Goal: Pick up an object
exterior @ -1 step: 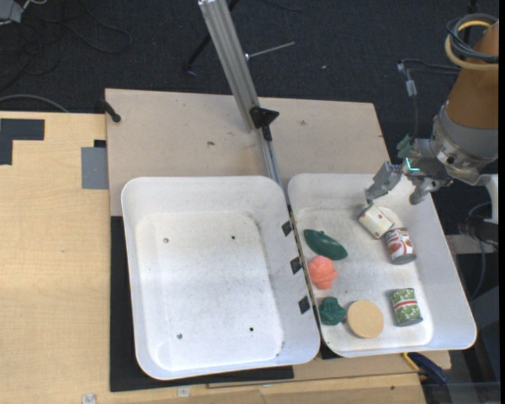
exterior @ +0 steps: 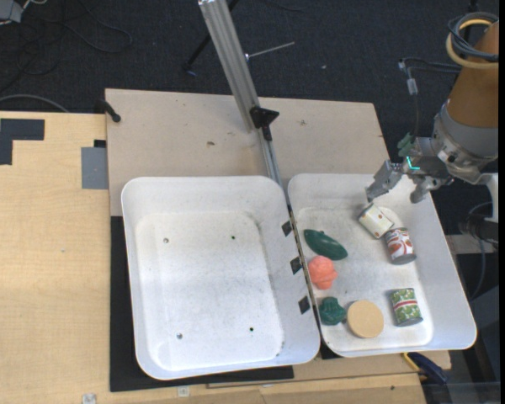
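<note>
My gripper [exterior: 401,185] hangs over the far right part of the right bin [exterior: 454,326], its two fingers spread apart with nothing between them. Just below it lies a small white block [exterior: 375,220], and beside that a red and white can [exterior: 399,246] on its side. Further forward sit a green can [exterior: 405,306], a tan round disc [exterior: 365,319], a dark green lump [exterior: 332,311], an orange-pink ball [exterior: 321,272] and a dark green leaf-shaped piece [exterior: 325,243].
The left bin [exterior: 204,276] adjoins the right one along a divider with black clips [exterior: 295,264]. A slanted aluminium rail [exterior: 236,66] rises behind the bins. A wooden table surface [exterior: 42,251] lies to the left.
</note>
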{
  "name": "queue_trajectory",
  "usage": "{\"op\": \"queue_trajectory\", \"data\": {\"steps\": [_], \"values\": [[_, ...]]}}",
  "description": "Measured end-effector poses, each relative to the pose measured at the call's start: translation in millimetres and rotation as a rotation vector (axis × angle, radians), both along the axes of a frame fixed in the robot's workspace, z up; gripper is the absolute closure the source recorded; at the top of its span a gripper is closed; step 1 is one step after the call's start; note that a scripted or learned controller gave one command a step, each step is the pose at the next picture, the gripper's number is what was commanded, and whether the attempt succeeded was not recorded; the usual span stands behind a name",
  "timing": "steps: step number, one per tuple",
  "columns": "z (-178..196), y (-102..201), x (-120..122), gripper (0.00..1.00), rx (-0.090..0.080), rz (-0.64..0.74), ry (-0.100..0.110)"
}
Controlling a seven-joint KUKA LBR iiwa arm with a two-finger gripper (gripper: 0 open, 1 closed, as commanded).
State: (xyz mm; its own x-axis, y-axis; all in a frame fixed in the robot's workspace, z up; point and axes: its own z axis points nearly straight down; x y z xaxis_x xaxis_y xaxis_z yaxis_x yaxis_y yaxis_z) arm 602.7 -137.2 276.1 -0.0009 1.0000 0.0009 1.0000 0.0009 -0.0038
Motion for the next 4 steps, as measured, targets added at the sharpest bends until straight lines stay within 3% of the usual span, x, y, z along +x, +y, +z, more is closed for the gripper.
{"op": "queue_trajectory", "data": {"steps": [3, 4], "values": [[-184, -15, -8, 0.00, 0.002, -0.001, 0.006], [-171, -17, -7, 1.00, 0.002, -0.007, 0.004]]}}
